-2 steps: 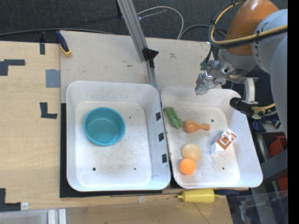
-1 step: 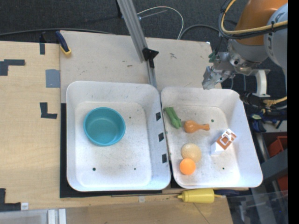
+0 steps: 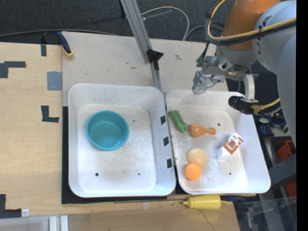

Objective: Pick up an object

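Observation:
My gripper (image 3: pixel 200 87) hangs above the far edge of the right bin (image 3: pixel 255 177), with nothing visible between its fingers. In that bin lie a green pepper-like piece (image 3: pixel 178 121), an orange gourd-shaped toy (image 3: pixel 201 130), a beige round object (image 3: pixel 196 156), an orange ball (image 3: pixel 193 172) and a small white and orange box (image 3: pixel 230 145). The gripper is well above and behind the green piece and the gourd toy. A teal bowl (image 3: pixel 108 130) sits in the left bin (image 3: pixel 77 177).
A yellow bottle (image 3: pixel 204 202) lies on the bench just in front of the right bin. A grey metal pole (image 3: pixel 139 30) rises between the bins at the back. Cables run behind the arm. A yellow and blue clamp (image 3: pixel 65 44) lies at the back left.

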### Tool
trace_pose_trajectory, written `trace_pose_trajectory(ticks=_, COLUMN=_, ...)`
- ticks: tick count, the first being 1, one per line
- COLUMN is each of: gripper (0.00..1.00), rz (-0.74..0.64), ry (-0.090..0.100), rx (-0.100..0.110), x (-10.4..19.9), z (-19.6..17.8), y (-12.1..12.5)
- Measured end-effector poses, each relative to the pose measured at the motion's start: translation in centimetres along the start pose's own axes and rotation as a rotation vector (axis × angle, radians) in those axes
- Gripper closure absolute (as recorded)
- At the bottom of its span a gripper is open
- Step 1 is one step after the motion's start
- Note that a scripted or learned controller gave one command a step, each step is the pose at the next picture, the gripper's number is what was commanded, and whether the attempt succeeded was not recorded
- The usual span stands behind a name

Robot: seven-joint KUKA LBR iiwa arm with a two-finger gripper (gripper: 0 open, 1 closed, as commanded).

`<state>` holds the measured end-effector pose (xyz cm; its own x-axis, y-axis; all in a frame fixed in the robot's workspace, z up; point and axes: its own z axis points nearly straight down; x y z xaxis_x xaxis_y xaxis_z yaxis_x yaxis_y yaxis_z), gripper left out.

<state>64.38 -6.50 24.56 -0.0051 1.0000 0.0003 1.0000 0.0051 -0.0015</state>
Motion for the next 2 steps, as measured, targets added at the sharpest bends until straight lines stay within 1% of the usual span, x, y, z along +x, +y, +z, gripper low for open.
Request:
trace_pose_trajectory(ticks=1, gripper=1.0, rz=-0.002, ry=0.001, rx=0.001, x=5.9, z=0.8, y=0.6)
trace_pose_trajectory(ticks=2, gripper=1.0, rz=-0.002, ry=0.001, rx=0.0, x=11.4, z=0.4, y=0.6)
